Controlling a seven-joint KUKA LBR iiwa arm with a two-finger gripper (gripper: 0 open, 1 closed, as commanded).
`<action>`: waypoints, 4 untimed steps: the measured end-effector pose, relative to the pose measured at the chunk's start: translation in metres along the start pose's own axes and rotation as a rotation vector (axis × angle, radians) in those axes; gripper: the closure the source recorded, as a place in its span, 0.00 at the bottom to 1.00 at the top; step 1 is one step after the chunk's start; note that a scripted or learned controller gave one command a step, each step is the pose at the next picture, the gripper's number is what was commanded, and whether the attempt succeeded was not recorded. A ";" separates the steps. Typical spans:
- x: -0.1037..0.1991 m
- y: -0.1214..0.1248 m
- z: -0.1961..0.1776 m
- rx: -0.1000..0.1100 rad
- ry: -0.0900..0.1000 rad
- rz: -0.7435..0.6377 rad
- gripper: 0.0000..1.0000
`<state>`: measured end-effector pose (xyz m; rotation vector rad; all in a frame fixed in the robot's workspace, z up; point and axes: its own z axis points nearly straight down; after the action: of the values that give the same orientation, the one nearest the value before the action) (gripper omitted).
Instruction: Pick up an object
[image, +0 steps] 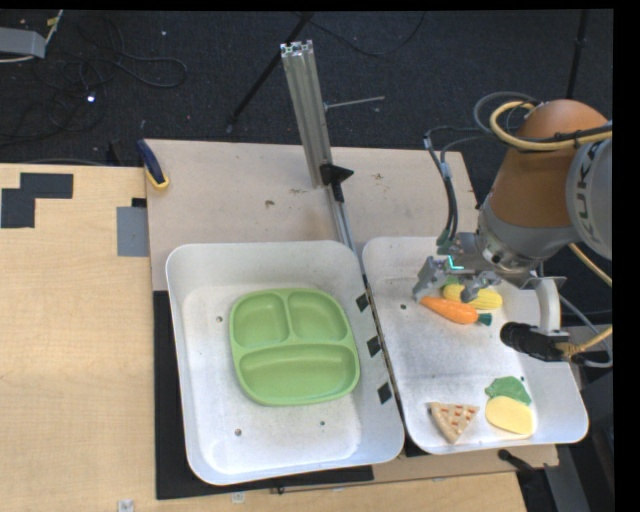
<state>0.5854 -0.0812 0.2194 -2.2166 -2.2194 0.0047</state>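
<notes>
While black floor with cables surrounds your worktop (250, 190), the left bin (200, 420) holds a green divided plate (294, 345). Your right bin (420, 420) holds a carrot (450, 310) under the claw (452, 272), whose spread you cannot tell, plus a pizza slice (451, 420) and lemon (510, 416).

This is a robotics lab, a test bench rather than any home or kitchen. A grey industrial arm with an orange band (545, 165) reaches over two shallow white plastic bins: the left bin (195, 300) and the right bin (400, 340), set side by side on a bare plywood benchtop (230, 190). A slotted aluminium extrusion post (308, 110) rises from the benchtop's far edge. Loose black cables (130, 60) trail across the dark carpeted floor behind. The items in the bins are toys: a green divided plastic tray (294, 345) and plastic play food (452, 420), stand-ins typical of manipulation trials.
</notes>
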 end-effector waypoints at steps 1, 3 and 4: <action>0.000 0.000 -0.001 -0.002 0.000 0.000 0.00; -0.002 -0.016 0.099 0.004 0.000 0.002 0.00; -0.003 -0.014 0.128 -0.007 -0.001 0.003 0.00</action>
<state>0.5711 -0.0839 0.0919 -2.2236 -2.2203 -0.0019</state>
